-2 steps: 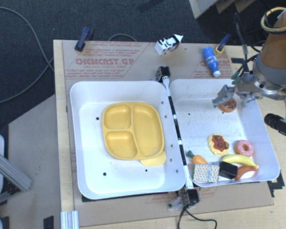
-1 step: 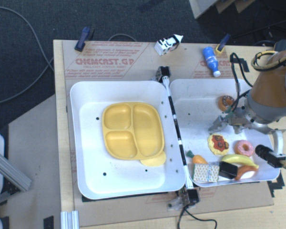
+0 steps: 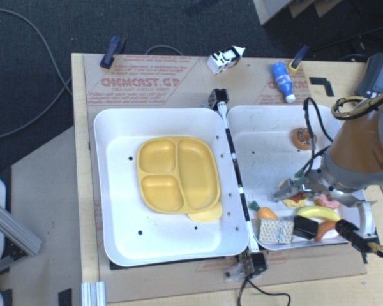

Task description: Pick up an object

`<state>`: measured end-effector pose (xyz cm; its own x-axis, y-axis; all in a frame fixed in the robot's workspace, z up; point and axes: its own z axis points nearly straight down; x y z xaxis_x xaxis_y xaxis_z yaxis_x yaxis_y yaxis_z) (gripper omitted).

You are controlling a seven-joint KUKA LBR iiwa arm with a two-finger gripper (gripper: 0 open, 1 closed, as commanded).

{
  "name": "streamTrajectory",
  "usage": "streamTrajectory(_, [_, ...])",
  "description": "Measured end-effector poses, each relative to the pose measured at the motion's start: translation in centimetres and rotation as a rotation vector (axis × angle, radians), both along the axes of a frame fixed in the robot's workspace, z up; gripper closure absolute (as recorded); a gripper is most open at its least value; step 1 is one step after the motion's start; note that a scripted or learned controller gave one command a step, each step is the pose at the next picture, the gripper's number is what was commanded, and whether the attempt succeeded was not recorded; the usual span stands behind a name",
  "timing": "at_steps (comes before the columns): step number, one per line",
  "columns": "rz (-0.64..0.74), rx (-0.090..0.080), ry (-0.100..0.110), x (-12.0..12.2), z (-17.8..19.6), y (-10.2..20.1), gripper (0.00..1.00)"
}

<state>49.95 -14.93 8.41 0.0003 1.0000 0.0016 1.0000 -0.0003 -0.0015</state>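
The right bin (image 3: 262,139) holds a cluster of small objects along its front edge. Among them are a yellow banana (image 3: 317,213), an orange carrot piece (image 3: 267,213), a speckled beige block (image 3: 276,231), a black piece (image 3: 304,227) and some red and pink bits (image 3: 327,202). A brown ring-shaped item (image 3: 301,138) lies apart near the bin's back. My gripper (image 3: 294,188) hangs low over the cluster's left part, just above the red and yellow bits. The grey arm with its orange band (image 3: 364,146) covers the bin's right side.
The left bin (image 3: 115,171) carries a yellow divided plate (image 3: 179,174). On the bench behind the bins lie a blue bottle (image 3: 283,81), a black-and-white toy (image 3: 225,58) and a blue clamp (image 3: 110,51). A black cable (image 3: 313,116) loops off the arm.
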Motion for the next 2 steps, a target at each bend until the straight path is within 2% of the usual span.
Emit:
streamTrajectory(1, [0.011,0.020,0.002,0.6,0.1,-2.6,0.00])
streamTrajectory(2, [0.009,0.014,-0.003,0.7,1.2,-2.9,1.00])
